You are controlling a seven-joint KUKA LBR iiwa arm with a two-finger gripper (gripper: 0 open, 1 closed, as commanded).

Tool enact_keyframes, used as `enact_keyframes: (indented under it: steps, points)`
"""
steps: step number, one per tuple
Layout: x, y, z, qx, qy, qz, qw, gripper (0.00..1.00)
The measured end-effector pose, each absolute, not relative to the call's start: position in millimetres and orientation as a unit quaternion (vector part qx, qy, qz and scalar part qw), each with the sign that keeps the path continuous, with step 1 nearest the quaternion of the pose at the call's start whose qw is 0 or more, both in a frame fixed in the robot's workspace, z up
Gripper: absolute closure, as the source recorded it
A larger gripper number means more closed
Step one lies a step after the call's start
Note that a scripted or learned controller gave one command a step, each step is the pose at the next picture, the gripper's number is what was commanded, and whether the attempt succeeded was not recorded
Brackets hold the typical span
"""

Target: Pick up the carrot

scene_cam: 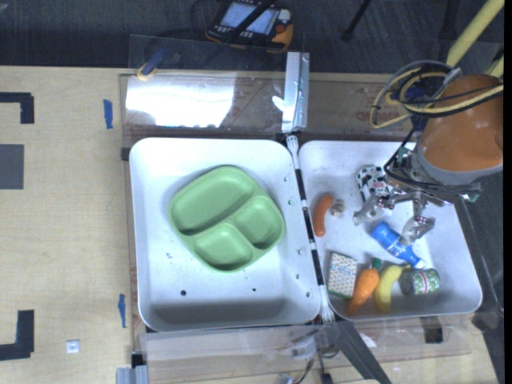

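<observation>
The gripper (pixel 396 214) hovers, jaws open and empty, over the right bin (pixel 464 294); reaching step; next, descend nearer-left onto the carrot (pixel 365 286).

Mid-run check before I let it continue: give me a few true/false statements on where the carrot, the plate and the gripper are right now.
1. The carrot lies in the right bin. True.
2. The green divided plate sits in the right bin. False: it sits in the left bin.
3. The gripper is in the right bin, above the blue object. True.
4. The carrot is between the jaws. False: it lies near the bin's front edge, apart from the gripper.
5. The carrot lies beside a banana. True.
</observation>
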State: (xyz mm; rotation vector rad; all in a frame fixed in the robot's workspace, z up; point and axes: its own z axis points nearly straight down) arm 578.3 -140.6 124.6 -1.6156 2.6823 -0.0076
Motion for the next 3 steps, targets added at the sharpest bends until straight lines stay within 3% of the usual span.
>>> enact_keyframes:
  steps: [1, 2, 3]
  points:
    - [575.5, -218.5, 178.6, -0.638, 0.77, -0.0008, 0.003, 0.0]
    - [510.1, -172.2, 192.7, -0.732, 0.681, 0.001, 0.001, 0.0]
    - [480.5, -137.4, 130.3, -0.811, 0.585, 0.0003, 0.001, 0.0]
